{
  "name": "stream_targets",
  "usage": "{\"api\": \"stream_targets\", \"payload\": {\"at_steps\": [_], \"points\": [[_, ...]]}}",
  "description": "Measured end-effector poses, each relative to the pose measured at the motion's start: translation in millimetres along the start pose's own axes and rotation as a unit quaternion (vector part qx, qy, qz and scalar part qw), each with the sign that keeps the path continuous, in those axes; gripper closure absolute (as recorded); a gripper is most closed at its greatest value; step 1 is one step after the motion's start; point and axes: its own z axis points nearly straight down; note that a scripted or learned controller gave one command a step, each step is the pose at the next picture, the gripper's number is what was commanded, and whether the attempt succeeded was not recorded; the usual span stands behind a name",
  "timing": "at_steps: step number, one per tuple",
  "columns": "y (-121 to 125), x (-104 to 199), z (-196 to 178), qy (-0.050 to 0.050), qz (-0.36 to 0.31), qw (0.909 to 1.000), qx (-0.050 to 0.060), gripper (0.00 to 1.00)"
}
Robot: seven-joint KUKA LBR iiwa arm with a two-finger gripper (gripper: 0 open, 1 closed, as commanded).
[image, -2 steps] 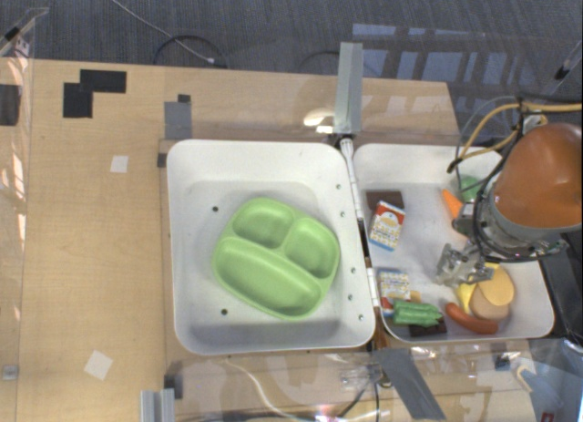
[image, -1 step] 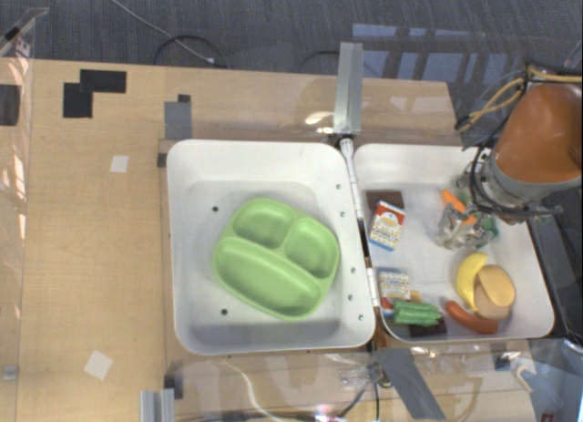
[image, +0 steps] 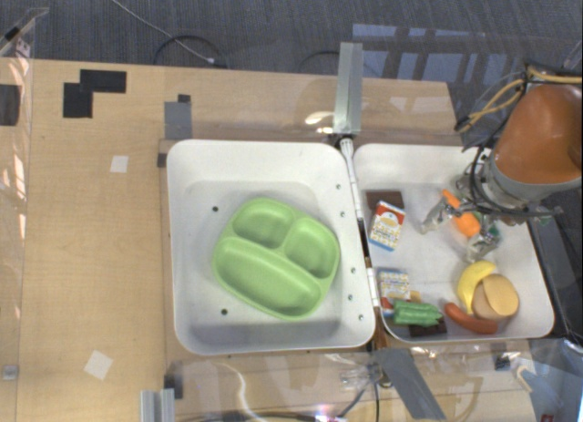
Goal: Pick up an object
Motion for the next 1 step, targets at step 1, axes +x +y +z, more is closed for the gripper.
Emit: {"api": "stream_targets", "payload": {"at_steps": [1], "points": [[-2.2, -5.5, -15.2, -0.006, -0.001, 1.0, 0.005, 1.0]]}}
